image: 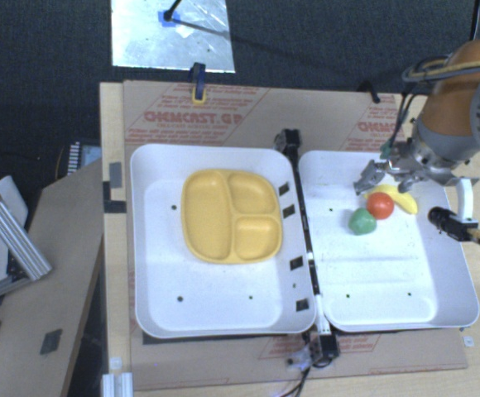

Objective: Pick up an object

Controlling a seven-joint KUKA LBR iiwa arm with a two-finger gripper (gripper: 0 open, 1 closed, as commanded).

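Tomato [380, 205] lies just below the fingers [378, 174] — beside banana [400, 199].

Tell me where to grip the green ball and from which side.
Grip the green ball across its middle, from straight above, fingers closing on its near and far sides. It is round, so any width works, but the red ball touches its upper right, so probably avoid that side.

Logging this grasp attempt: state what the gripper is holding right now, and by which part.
Nothing is seen held. The gripper hangs over the right bin, just above the red ball, green ball and banana.
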